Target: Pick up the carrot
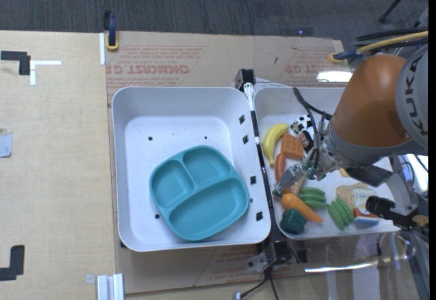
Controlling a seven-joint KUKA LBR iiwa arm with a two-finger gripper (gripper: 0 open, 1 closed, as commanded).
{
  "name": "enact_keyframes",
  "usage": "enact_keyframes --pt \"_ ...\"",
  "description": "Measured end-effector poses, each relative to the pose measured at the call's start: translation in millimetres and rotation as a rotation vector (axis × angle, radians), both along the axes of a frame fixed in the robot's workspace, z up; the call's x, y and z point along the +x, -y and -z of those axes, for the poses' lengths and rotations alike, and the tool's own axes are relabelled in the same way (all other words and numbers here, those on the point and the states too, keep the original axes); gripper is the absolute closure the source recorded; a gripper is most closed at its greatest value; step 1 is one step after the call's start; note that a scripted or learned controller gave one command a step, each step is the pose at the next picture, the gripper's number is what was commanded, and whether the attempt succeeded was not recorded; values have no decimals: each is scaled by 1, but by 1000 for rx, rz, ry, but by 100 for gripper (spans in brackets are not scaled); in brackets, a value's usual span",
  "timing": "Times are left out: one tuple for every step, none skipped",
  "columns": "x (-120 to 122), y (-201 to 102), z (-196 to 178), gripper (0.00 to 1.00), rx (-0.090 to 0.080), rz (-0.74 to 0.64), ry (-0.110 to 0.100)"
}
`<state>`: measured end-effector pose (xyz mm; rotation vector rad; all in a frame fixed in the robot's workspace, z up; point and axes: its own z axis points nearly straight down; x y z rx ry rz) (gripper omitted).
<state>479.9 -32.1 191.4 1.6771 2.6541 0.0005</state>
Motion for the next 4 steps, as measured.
enact_keyframes --pt "-1 68 37 0 0 68 -2" --pt "8 72 90 0 -5 163 31" --pt "-1 1 0 0 0 242 -1" --pt "0 -19 0 0 0 102 -1"
